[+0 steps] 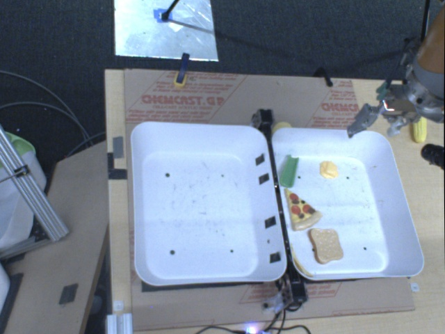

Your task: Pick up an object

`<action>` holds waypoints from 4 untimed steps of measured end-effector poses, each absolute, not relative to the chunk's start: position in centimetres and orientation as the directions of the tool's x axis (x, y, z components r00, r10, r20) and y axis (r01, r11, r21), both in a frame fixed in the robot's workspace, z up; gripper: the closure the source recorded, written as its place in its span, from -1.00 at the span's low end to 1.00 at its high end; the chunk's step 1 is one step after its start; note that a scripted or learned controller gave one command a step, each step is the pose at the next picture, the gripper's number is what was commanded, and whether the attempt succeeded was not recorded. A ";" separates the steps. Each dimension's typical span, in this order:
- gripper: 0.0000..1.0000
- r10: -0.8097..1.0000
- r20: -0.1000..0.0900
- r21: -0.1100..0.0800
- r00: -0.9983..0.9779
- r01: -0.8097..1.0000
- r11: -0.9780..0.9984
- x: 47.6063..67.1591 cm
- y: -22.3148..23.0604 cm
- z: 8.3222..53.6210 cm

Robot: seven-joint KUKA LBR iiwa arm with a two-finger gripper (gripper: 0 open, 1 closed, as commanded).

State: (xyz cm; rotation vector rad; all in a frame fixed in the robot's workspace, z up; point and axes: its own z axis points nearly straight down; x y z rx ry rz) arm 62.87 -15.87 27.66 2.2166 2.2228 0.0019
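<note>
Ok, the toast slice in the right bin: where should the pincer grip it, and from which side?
Come straight down and pinch the toast slice across its narrower width. It lies flat, so only its edges offer grip. Bare floor lies to its right; the pizza slice and bin wall crowd the left.

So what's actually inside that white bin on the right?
The right bin holds four toy foods: a green piece, a yellow lump, a pizza slice and a bread slice. Whatever lies beneath them is covered.
</note>
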 end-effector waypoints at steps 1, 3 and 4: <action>-1.00 1.000 0.001 -0.011 0.005 1.000 -0.005 58.2 -20.9 13.5; -1.00 1.000 -0.003 0.008 -0.004 1.000 0.004 56.9 -16.0 16.3; -1.00 1.000 0.005 -0.008 -0.002 1.000 0.002 48.3 -9.3 8.1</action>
